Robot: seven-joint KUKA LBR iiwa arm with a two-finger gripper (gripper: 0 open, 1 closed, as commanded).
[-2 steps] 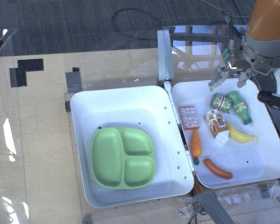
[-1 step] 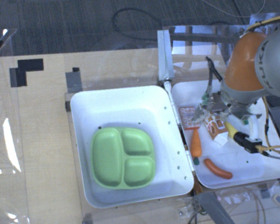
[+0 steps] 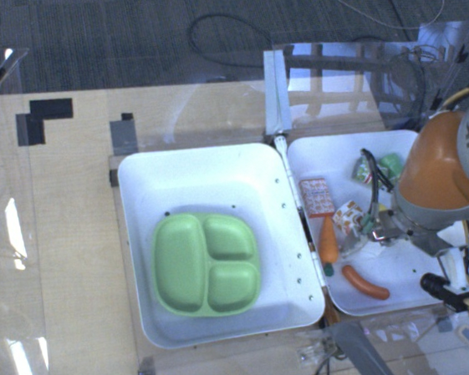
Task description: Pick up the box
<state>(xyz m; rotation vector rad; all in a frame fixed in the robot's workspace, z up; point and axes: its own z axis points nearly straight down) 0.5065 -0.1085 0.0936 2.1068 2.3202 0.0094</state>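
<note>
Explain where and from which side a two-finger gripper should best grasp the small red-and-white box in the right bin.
Probably from above, fingers closing across the short width of the box. It lies flat near the bin's left wall, with the carrot at its lower end, so the long sides seem the freest.

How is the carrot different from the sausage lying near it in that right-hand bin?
The carrot is orange with a green tip at its lower end; the sausage is red-brown all over. The carrot lies close along the bin's left wall, pointing nearly up and down in the picture, while the sausage lies slanted farther toward the bin's middle. The carrot tapers; the sausage keeps an even thickness with rounded ends. Both are small, elongated toy foods resting on the floor of the right bin.
</note>
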